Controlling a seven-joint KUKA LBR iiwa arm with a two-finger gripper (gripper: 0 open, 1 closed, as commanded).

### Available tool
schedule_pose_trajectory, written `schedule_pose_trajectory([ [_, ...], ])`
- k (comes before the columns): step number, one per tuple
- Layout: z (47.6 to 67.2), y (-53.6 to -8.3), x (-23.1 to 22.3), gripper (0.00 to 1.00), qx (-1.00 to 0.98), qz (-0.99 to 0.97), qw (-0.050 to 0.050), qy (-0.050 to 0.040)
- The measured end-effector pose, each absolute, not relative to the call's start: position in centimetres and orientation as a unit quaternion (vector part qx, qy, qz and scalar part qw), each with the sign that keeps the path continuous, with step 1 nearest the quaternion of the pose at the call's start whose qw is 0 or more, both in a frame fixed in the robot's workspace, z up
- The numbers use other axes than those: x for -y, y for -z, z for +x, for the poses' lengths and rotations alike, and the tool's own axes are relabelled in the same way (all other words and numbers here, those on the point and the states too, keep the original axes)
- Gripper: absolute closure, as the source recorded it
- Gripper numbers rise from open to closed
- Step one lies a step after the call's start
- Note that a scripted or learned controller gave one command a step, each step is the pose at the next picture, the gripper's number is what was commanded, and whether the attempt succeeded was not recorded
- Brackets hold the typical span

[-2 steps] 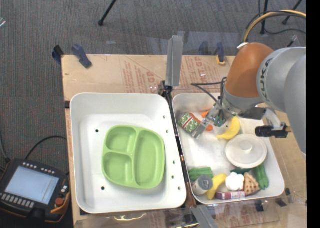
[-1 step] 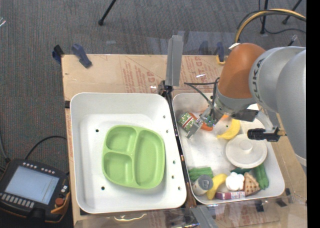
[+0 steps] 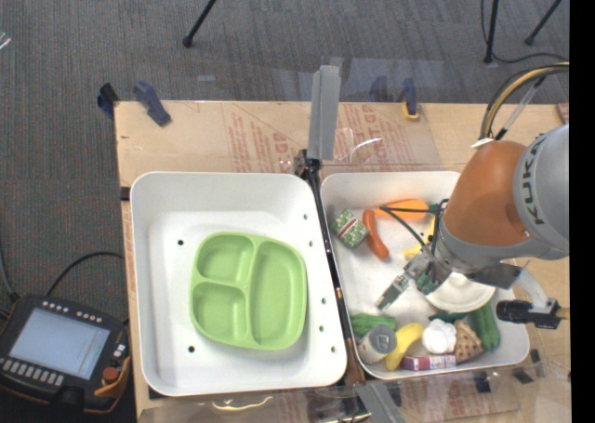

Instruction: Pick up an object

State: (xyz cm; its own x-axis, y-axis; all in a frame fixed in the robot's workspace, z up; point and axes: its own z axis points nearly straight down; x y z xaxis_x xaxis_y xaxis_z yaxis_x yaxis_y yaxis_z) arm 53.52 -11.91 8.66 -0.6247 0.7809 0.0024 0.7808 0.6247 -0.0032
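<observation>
So the gripper (image 3: 394, 292) is hanging low over the right bin (image 3: 346, 268), roughly in the middle of it, angled down and to the left. Honestly can't tell from here how it's set, it's just a small dark shape and nothing looks caught in it. Right beside it, on the side away from the left bin, there's a white plate (image 3: 462, 297) tucked partly under the wrist. Toward the far wall of the right bin you've got a little green and white checkered carton (image 3: 350, 227), and just beside that an orange carrot (image 3: 375, 233) lying at a slant. Along the near wall of the right bin is the main pile: a grey tin can (image 3: 376, 345), a yellow banana (image 3: 403, 344) touching it, a white ball-ish thing (image 3: 440, 337), and a dark green cucumber (image 3: 486, 327) at the corner. The arm's big orange band (image 3: 490, 195) looms over the right bin's outer side. Next door, the left bin (image 3: 149, 226) holds a lime green divided tray (image 3: 249, 290), sitting flat about in the middle.
</observation>
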Motion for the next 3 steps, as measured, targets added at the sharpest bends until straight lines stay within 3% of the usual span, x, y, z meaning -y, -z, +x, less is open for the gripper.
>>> schedule_pose_trajectory([
  [1,63.3,-8.8,11.0,0.0,0.884,-0.467,0.0,0.0003],
  [2,63.4,-9.8,10.9,1.0,0.886,-0.464,-0.001,-0.0002],
  [3,64.6,-19.2,6.2,1.0,0.851,-0.525,-0.003,0.002],
])
